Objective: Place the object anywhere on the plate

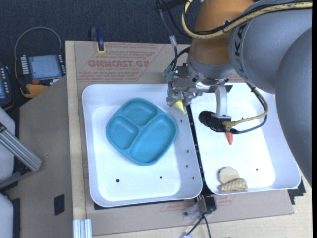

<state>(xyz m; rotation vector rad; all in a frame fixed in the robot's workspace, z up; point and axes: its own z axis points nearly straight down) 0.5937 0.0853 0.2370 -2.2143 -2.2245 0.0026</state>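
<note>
Two shallow white bins [99,182] sit side by side on a cardboard-covered bench. Left of their shared wall lies the blue three-compartment plate [142,131], with bare bin floor on all sides of it. Just above that wall, beside the plate's upper right rim, the gripper [177,102] is closed on a small yellow object [180,106]. Right of the wall lie a small orange carrot-shaped piece [229,138] and, nearer the front edge, two tan pieces [231,178].

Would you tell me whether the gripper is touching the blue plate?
Apart. The camera view shows white bin floor between the gripper, which carries a yellow object, and the blue plate's rim.
</note>
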